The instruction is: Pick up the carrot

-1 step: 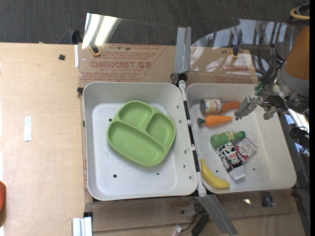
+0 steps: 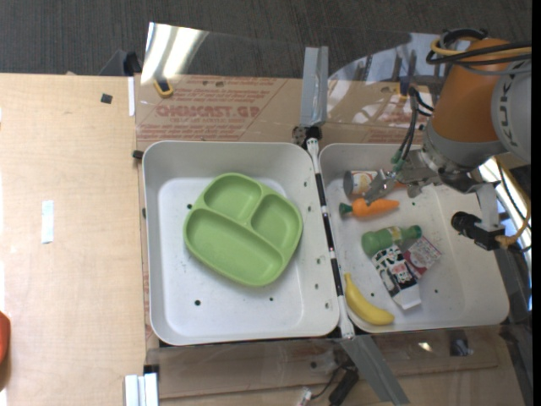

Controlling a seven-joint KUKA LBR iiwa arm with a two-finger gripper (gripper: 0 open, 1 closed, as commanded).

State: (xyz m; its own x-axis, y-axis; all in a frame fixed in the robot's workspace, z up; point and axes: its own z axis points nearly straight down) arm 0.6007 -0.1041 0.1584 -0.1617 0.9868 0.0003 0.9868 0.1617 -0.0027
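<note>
Carrot [image 2: 374, 208]: lies in the upper left part of the right bin [image 2: 473, 311], long axis nearly level across the frame, tilted slightly up toward the right. Green leafy end points left, toward the wall between the bins; orange body tapers to the right. Colour bright orange, surface smooth, short and stubby.

Gripper [image 2: 394, 178]: hangs just above the carrot's right end, at the tip of the grey arm [image 2: 473, 134] entering from the upper right. Whether its pincer is open or closed cannot be told at this angle. The carrot is not seen between its fingers.

Small can [image 2: 360, 181]: just above the carrot's left end, close to it, beside the gripper.

Green bottle [image 2: 390, 238]: just below the carrot, lying on its side, cap toward the right.

Black-and-white carton [image 2: 397, 273]: below the bottle, touching or nearly touching it.

Red-and-white packet [image 2: 425, 252]: right of the carton, beside the bottle's cap.

Banana [image 2: 366, 305]: lower left corner of the right bin, well apart from the carrot.

Left bin [image 2: 169, 311]: holds a green divided plate [image 2: 243, 228], three compartments, set at a slant.
</note>
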